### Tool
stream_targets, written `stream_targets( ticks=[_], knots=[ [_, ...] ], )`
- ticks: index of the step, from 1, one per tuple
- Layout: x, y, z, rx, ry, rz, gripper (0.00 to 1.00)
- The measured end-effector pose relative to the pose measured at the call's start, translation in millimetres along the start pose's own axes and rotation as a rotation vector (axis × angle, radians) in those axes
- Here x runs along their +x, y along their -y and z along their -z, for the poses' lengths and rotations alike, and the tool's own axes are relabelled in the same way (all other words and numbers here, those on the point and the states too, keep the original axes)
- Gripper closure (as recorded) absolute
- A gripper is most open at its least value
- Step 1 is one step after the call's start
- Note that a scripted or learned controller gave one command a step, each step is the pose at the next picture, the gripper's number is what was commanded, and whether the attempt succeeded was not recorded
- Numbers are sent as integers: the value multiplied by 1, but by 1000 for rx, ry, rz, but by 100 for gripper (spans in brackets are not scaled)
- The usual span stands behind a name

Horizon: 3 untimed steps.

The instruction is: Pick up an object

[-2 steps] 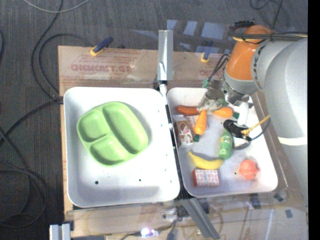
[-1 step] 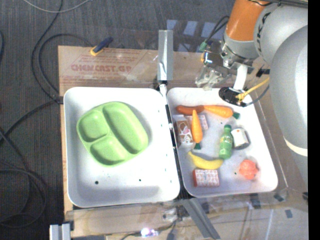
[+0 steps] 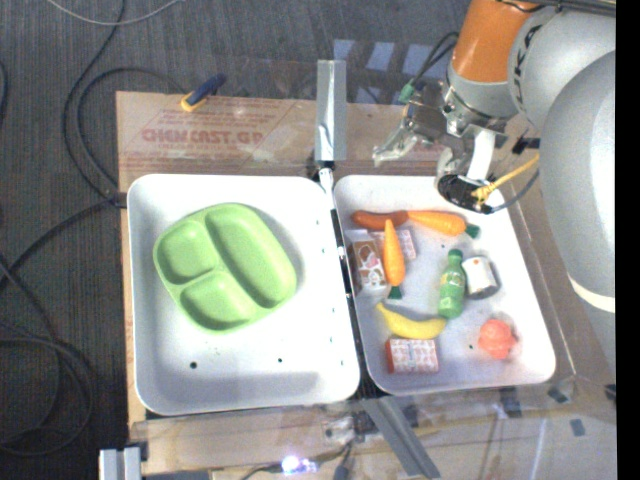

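Two shallow white bins lie side by side on the counter (image 3: 150, 158), probably so that one supplies things and the other receives them. One small blue-and-yellow clip (image 3: 200, 91) lies beyond them, well apart from the work and likely stray. The left bin (image 3: 200, 368) holds one green plastic divided plate (image 3: 226, 265) with three compartments, lying flat with nothing in it. The right bin (image 3: 525, 298) carries every candidate for the pick, scattered loosely so that most have some free floor beside them. The gripper (image 3: 392, 150) hangs over this bin's far rim with nothing in it, and whether it is spread or closed cannot be told. It seems poised to descend on the nearest pieces. Counted across the bin, there are ten things as far as can be judged. They are one brown-and-white packet (image 3: 368, 265), one red toy sausage (image 3: 380, 218) and one lengthwise orange carrot (image 3: 393, 253) lying against the packet. Next come one small pale carton (image 3: 406, 242), one yellow toy banana (image 3: 410, 320) and one red-and-white box (image 3: 412, 355). Then come one crosswise orange carrot (image 3: 437, 221), one green plastic bottle (image 3: 452, 286), one black-and-white object (image 3: 480, 275) just beside the bottle, and one red round fruit (image 3: 497, 337). That makes two carrots, three packaged pieces and one each of the others.
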State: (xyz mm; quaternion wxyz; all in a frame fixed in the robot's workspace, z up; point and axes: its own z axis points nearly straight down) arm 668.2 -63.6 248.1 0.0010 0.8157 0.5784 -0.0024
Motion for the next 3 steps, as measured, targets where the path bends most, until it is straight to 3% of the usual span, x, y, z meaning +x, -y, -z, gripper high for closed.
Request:
stream_targets(
  ticks=[1, 2, 3],
  knots=[
    [-49, -11, -159, 18, 3, -167, 0],
    [-49, -13, -149, 6, 6, -167, 100],
    [0, 0, -33, 2, -1, -423, 100]
  ],
)
